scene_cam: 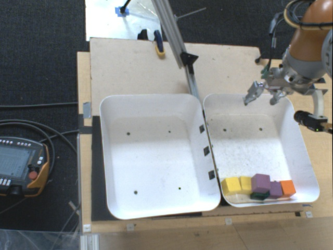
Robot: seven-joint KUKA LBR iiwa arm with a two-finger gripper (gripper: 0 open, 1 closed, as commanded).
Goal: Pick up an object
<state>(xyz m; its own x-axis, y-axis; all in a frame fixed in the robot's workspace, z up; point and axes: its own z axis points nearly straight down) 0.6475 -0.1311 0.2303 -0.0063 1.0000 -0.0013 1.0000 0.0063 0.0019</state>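
Along right bin's (297,139) near wall two yellow blocks (237,184), two purple (265,184), one orange (287,187), hand (264,93) spread, holding nothing

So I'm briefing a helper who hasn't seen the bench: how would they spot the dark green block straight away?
Start at the right bin of the two white ones and go to its near wall, where a row of small blocks sits. The dark green block lies at the front, below the large purple block. It is the darkest and flattest piece there.
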